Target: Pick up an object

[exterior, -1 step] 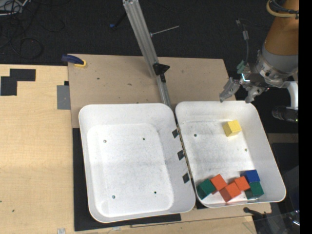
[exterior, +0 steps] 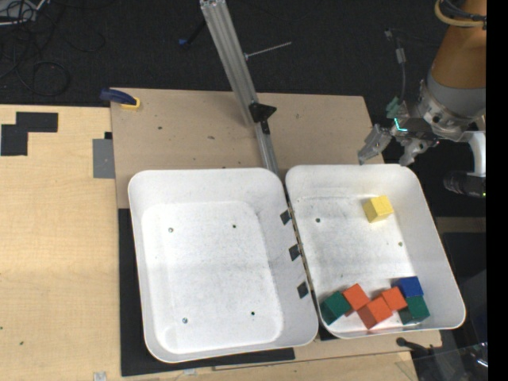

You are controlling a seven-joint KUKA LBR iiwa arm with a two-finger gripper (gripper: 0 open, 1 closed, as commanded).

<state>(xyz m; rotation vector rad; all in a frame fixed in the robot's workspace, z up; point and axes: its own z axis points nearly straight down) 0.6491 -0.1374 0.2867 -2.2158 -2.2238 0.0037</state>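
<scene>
The claw (exterior: 392,143) was seen above the far right corner of the right bin (exterior: 432,213), just outside its rim, at the end of the arm (exterior: 459,62). Its two fingers were seen spread apart, with nothing between them; the claw was judged open and empty.

No particular object was named by the task, so any block could be taken. The nearest was the yellow block (exterior: 379,207), which lay alone inside the right bin, a short way toward the camera from the claw and a little to the claw's left in the picture. It was apart from the bin walls and from every other block, so a clear approach from above was judged likely. Its sides looked about equal, so no long axis could be made out; it sat slightly turned against the bin's edges.

The other blocks were crowded well beyond it, in the near right corner of the same bin: a green block (exterior: 336,305), two orange blocks (exterior: 356,296) (exterior: 393,298), a red block (exterior: 373,314), a blue block (exterior: 409,286) and a dark green block (exterior: 414,311), touching or nearly so. A grasp there was judged harder, since fingers could catch on neighbours.

The left bin (exterior: 151,189) lay farther still from the claw.
</scene>
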